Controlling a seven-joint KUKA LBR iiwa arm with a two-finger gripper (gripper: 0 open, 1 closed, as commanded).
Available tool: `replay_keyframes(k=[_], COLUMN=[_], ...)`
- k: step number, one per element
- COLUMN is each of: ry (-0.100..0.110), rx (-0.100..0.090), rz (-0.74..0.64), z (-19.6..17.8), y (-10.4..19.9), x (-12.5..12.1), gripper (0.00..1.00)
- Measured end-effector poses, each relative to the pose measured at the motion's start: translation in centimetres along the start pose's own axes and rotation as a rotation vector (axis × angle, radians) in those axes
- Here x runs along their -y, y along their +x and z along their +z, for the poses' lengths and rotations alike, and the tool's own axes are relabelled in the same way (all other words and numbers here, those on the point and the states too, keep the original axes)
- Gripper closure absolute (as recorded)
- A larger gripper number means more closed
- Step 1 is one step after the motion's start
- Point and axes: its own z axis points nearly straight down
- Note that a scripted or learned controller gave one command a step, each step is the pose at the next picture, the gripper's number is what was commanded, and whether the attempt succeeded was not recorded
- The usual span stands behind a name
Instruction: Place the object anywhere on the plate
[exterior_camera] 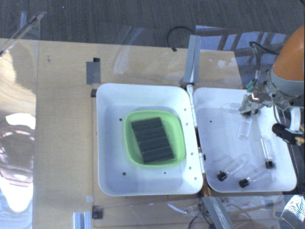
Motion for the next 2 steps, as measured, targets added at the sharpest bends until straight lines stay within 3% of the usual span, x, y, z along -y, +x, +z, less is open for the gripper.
replay_keyframes(k=[1,2], ry=[0.000,-0.003], rx=[0.000,0.001], rz=[0.000,0.003], z=[0.0,-11.5], y=[0.0,-3.8], x=[0.0,4.0], gripper=[0.00,0.00])
